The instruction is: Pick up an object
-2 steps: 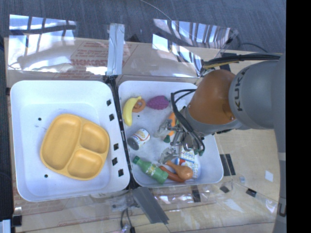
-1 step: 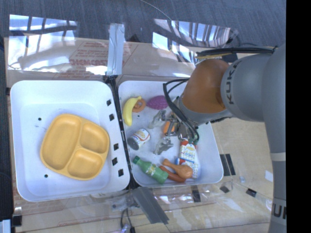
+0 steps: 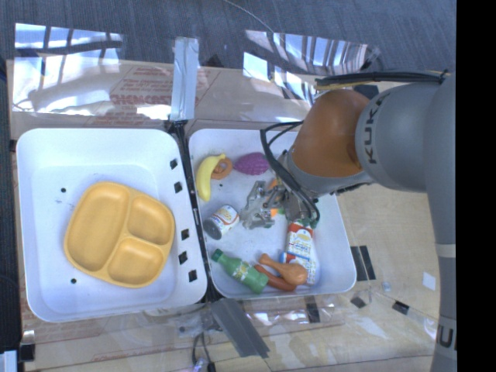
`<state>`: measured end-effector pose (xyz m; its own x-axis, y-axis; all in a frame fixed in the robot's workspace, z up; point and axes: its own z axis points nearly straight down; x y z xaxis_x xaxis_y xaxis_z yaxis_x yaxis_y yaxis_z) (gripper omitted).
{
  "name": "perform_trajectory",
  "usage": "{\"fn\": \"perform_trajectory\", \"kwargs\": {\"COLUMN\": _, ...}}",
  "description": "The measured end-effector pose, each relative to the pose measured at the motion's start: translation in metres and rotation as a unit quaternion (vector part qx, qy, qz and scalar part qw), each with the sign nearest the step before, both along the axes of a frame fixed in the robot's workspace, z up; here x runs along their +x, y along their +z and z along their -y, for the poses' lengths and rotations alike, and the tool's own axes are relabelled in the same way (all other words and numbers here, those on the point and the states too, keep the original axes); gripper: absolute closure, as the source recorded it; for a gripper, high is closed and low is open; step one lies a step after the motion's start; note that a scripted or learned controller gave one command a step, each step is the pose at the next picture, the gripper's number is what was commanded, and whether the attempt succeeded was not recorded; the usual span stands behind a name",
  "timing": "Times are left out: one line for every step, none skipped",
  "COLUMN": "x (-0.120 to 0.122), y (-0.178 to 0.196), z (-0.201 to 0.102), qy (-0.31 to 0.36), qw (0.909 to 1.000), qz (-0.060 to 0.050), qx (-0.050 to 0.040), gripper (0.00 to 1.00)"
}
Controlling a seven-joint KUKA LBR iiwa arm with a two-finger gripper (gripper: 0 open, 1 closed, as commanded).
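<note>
Nearest the camera, along the bottom rim of the right bin [image 3: 341, 281], a green bottle [image 3: 239, 270] lies on its side at about seven o'clock of that bin, its cap pointing toward ten o'clock. Just beside it at six o'clock lies an orange toy [image 3: 280, 270] shaped like a carrot or drumstick, touching a white and red packet [image 3: 301, 251] that stands at five o'clock, leaning along the right wall. A little farther in, a small can [image 3: 222, 219] with a white and orange label lies near the divider at nine o'clock.

At the middle of the right bin the gripper [image 3: 262, 205] hangs over the floor, a tangle of grey metal parts; whether its fingers are spread or closed cannot be told from here, and nothing can be seen between them. The can sits just to its nine o'clock, the packet just to its five o'clock, and the gripper seems apart from both.

Farther on, at eleven o'clock of the bin, a yellow banana [image 3: 204, 175] curves along the divider, with a small orange piece [image 3: 222, 168] touching its upper end. A purple, ridged object [image 3: 251, 163] lies at twelve o'clock, near the back wall.

The arm [image 3: 387, 138] comes in from three o'clock, its orange band above the wrist covering the bin's far right corner.

In the left bin [image 3: 39, 285] a yellow divided tray [image 3: 118, 233] rests flat near the centre, its three compartments facing up. Beyond both bins lies taped cardboard [image 3: 139, 91].
</note>
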<state>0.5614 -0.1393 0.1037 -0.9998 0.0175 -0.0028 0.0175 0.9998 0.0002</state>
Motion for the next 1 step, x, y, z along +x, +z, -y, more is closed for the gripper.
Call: {"fn": "perform_trajectory", "kwargs": {"x": 0.0025, "y": 0.1216, "z": -0.0335, "qy": -0.084, "qw": 0.9964, "qz": 0.005, "qx": -0.0003, "gripper": 1.0}}
